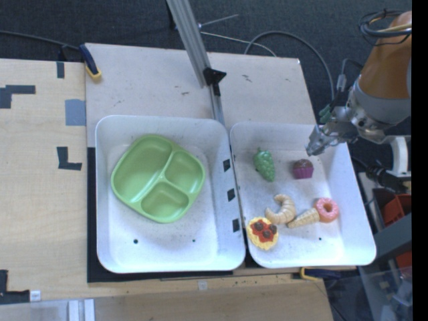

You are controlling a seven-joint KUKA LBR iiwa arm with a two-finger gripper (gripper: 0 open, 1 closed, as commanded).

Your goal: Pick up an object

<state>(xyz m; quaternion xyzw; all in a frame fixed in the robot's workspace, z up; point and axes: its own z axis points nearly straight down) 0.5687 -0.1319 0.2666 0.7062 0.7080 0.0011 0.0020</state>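
1. Far left on the bench (40,179): a yellow and blue clamp (89,63) near the far edge of the pale board.
2. Left bin (107,246): a green divided plate (158,177) lying flat, a little left of centre, three compartments facing up.
3. Between the bins, towards the far side: a slanted metal bar (189,29) ending in a black bracket at the shared rim.
4. Right bin (358,243), far half: a green bunch of grapes (265,164) left of a small purple piece (303,169), the two apart.
5. Right bin, near half: a yellow tart with red berries (263,233) by the near left corner; just right of it a croissant (283,209), touching or almost touching an ice cream cone (304,218); a pink doughnut (327,209) at the cone's wide end.
6. Far right: gripper (315,146) hanging over the right bin's far right part, just beside and beyond the purple piece, nothing seen between the fingers; cannot tell whether apart or together.
7. Above the gripper: grey wrist and orange band of the arm (384,79).
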